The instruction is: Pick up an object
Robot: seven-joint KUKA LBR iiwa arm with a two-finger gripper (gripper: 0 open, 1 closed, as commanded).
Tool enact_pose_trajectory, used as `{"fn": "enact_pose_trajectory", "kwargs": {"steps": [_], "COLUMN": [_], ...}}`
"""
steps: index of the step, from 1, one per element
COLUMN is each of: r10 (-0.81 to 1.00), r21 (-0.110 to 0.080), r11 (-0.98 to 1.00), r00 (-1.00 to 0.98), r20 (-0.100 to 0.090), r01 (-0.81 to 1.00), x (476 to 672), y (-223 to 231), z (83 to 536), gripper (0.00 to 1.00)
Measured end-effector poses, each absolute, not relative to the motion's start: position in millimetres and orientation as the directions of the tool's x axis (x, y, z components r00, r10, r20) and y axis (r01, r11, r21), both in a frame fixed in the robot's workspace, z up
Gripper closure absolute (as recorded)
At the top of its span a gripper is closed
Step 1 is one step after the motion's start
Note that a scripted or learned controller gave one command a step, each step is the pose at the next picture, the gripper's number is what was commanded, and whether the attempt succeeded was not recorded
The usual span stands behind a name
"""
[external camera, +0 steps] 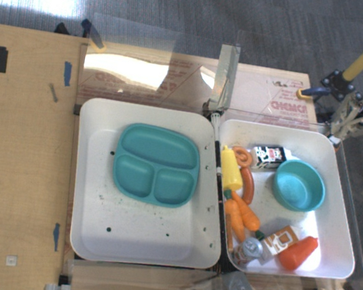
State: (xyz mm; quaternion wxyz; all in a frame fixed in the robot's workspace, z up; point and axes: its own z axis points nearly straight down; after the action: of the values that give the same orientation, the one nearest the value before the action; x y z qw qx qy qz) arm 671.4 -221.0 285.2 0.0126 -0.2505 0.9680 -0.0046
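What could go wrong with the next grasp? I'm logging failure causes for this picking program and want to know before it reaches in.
1. The yellow toy corn cob, red sausage and orange carrots lie packed along the right white bin's left wall, so a grasp there may catch two things or the wall.
2. The round blue bowl looks wide and may slip.
3. The gripper hangs by the bin's far right corner and could clip the rim descending.
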Motion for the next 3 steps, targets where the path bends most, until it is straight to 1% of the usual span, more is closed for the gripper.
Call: {"fn": "enact_pose_trajectory", "kwargs": {"steps": [1,2,3], "r10": [-0.484,-0.604,-0.699], "r21": [-0.022,0.000,-0.005], "r11": [0.875,0.797,0.715], "r00": [-0.875,-0.797,-0.715], "r20": [-0.033,-0.002,-0.007], "r01": [-0.483,-0.604,-0.699], "x": [673.7,580.4,667.6], "y": [-220.2,-223.9,-220.8], "z": [298.9,229.9,230.2], "gripper": [1.00,1.00,1.00]}}
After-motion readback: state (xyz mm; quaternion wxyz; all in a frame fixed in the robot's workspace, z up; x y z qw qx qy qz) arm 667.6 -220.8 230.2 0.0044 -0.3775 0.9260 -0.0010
